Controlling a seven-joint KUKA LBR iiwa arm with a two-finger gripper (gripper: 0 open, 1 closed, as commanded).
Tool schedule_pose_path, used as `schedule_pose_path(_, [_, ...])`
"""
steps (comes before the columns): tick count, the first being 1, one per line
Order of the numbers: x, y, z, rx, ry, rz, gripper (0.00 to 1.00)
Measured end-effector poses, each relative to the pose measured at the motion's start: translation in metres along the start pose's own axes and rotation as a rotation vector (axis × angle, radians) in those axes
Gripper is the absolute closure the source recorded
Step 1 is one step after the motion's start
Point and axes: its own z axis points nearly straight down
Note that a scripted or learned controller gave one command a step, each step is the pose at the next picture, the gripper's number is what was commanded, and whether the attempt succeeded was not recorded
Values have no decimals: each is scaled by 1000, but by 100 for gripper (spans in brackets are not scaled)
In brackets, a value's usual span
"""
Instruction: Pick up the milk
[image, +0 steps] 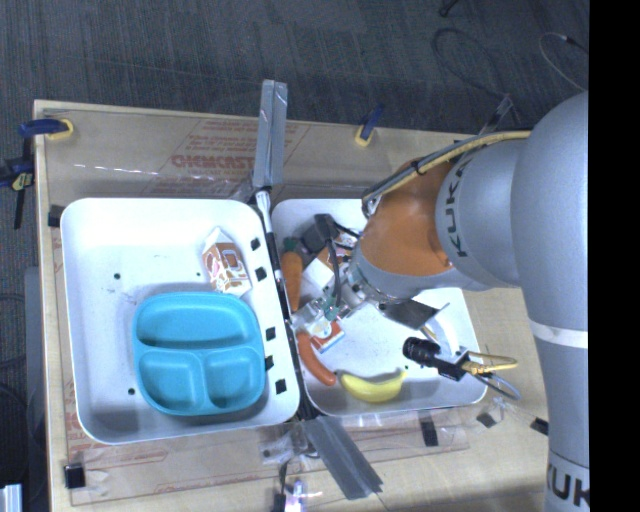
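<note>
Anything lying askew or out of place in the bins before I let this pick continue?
The milk carton lies tipped on its side in the left bin, beside the blue tray, while the gripper is down in the right bin among the banana and carrot.

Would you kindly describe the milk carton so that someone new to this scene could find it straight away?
Start at the left white bin, the one holding the blue divided tray. Just above that tray's upper right corner, near the wall shared with the other bin, lies the milk carton. It is the small white carton with reddish-brown print, and the one other thing in that bin besides the tray.
</note>
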Motion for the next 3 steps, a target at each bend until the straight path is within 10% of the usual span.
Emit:
schedule_pose_path(1, [58, 38, -69, 1, 0, -48, 100])
schedule_pose_path(2, [19, -5, -68, 2, 2, -270, 100])
schedule_pose_path(3, [20, -5, -68, 2, 2, -270, 0])
